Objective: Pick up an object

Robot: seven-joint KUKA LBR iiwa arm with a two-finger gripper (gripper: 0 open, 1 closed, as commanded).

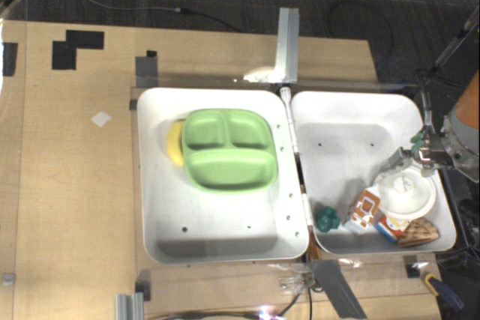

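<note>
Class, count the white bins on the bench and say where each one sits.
2. The left bin holds a green divided plate; the right bin adjoins it, with small items clustered in its near right corner.

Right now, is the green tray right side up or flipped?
Right side up: the green tray in the left bin shows three hollow compartments facing the camera. It lies over something yellow.

The arm (466, 133) is grey with an orange band, ending in a small metal gripper (417, 152).
</note>
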